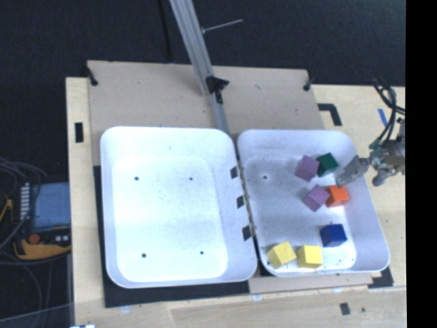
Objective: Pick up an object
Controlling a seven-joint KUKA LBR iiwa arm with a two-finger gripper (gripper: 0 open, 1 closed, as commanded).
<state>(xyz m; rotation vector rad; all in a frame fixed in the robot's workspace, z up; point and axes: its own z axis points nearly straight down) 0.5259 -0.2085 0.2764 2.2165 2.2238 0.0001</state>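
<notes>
Gripper [349,171]: slim, flat grey piece w/ a dull metal look, over the right part of the right bin [369,203]. Wrist block [386,160], just outside the bin's right rim: small & lumpy, grey w/ darker patches & a few pale bits, too blurred for detail. Cables [386,100], beyond the bin's top-right corner: thin, dark, looping & crossing, approx 2-3 strands. Blue mark [384,118], btwn the cables & the wrist block, also off the bin's top-right corner: short, poss. tape or a tag, can't tell which. Screws, lettering etc.: too small to make out.
</notes>
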